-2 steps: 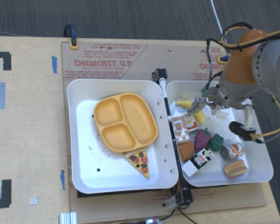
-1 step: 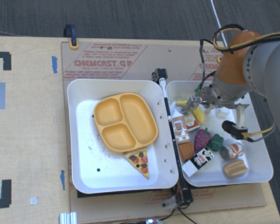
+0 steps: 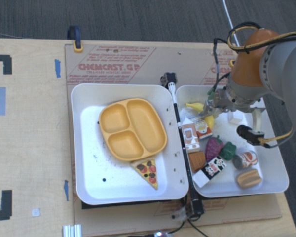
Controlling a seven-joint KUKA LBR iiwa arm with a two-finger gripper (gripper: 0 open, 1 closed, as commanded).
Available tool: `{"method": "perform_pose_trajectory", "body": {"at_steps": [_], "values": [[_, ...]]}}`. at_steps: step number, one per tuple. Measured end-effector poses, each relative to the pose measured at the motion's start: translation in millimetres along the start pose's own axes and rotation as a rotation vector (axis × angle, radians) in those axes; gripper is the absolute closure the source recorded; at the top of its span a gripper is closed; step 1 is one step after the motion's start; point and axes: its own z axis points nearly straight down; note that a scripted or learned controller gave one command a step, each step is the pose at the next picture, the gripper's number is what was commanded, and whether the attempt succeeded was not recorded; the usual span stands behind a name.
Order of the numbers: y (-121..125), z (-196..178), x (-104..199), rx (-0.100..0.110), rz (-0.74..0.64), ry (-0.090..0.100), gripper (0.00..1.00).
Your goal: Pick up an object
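My gripper (image 3: 210,110) hangs low over the back left part of the right bin (image 3: 276,174), below the orange wrist band. It is right beside a yellow banana-like toy (image 3: 193,105) and an orange-and-white carton (image 3: 203,128). Whether it touches either one is hidden by the wrist. Further forward in the same bin lie a purple grape bunch (image 3: 213,145), a green toy (image 3: 228,150), a black-and-white milk carton (image 3: 214,168), a small can (image 3: 246,158) and a bread roll (image 3: 248,178).
The left bin (image 3: 84,147) holds a yellow divided plate (image 3: 132,128) and a pizza slice (image 3: 147,172). A brown-and-white box (image 3: 189,135) and a waffle-like square (image 3: 196,158) lie along the right bin's left wall. A black cable (image 3: 251,135) loops over the right bin.
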Motion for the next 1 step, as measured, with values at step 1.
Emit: {"method": "perform_pose_trajectory", "body": {"at_steps": [1], "values": [[-50.0, -84.2, 55.9, 0.010, 0.000, 0.003, 1.00]]}}
